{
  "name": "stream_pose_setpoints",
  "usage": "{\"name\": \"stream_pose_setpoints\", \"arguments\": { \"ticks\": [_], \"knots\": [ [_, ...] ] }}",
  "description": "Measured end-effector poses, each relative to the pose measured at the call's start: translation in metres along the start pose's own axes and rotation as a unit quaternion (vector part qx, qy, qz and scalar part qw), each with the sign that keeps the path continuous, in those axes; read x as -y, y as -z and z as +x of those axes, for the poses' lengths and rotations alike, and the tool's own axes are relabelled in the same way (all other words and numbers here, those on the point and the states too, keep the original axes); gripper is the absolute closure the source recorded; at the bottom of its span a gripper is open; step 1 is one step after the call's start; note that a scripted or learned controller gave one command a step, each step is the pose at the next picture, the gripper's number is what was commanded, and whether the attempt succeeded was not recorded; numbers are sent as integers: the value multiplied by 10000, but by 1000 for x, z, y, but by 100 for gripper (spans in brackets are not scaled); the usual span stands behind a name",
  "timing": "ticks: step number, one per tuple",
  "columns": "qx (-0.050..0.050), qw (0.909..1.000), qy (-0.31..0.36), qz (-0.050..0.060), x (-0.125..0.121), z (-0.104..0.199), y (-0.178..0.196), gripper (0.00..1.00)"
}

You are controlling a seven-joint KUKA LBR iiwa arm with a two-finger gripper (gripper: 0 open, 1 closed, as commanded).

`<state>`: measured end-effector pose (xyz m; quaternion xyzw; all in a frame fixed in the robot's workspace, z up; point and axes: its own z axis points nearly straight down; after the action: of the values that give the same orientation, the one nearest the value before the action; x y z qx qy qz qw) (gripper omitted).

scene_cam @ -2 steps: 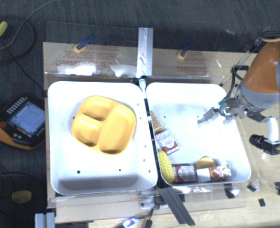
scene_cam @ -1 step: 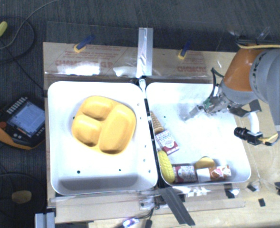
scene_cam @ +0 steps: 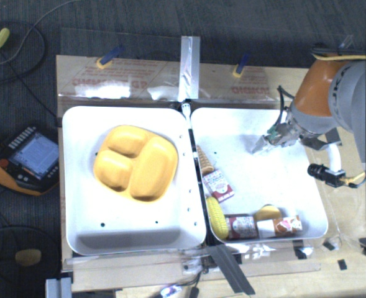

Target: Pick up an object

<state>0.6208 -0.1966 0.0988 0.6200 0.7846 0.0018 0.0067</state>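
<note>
I see the yellow tray (scene_cam: 135, 162) in the left bin (scene_cam: 77, 185), long axis 10 to 4 o'clock. The right bin (scene_cam: 276, 185) holds corn (scene_cam: 216, 216) at 7 o'clock. Gripper (scene_cam: 260, 144) at 1 o'clock; grip state unclear.

Yellow tray (scene_cam: 136, 163) in white left bin (scene_cam: 83, 228); yellow corn (scene_cam: 216, 216); arm (scene_cam: 332, 98) grey, orange band.
</note>
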Motion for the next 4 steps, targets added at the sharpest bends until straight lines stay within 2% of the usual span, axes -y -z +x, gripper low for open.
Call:
{"name": "stream_pose_setpoints", "arguments": {
  "ticks": [1,2,3,4],
  "knots": [
    [-4,10000,-4,-2,-1,0,8,100],
    [-38,9999,108,54,-45,47,81,100],
    [-27,9997,235,62,-49,0,47,100],
    [-27,9997,237,62,-50,0,47,0]
  ]
}}
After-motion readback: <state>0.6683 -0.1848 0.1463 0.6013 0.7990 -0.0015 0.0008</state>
